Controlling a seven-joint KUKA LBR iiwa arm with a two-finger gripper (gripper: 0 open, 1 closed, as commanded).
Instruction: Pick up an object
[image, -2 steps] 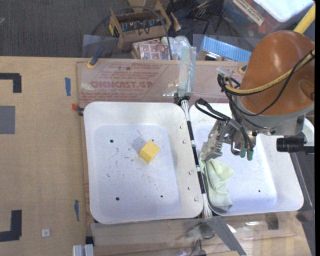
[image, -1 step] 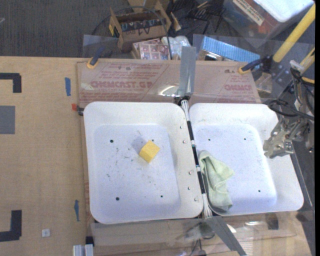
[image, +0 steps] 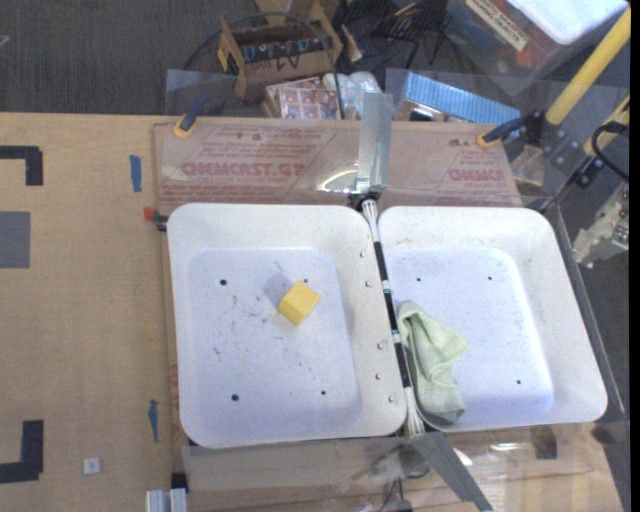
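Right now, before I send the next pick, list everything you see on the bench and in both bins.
block: one, yellow, left bin, near its middle, lying apart from the walls
cloth: one, pale green, crumpled, right bin, against its left wall toward the near corner
left bin: one, white, shallow, scuffed floor
right bin: one, white, shallow, touching the left bin along the middle seam
bench: one, tan, with black corner marks and bits of blue tape
board: one, brown with red lettering, behind the bins
clutter: several boxes and packets, mixed colours, on the floor beyond the bench
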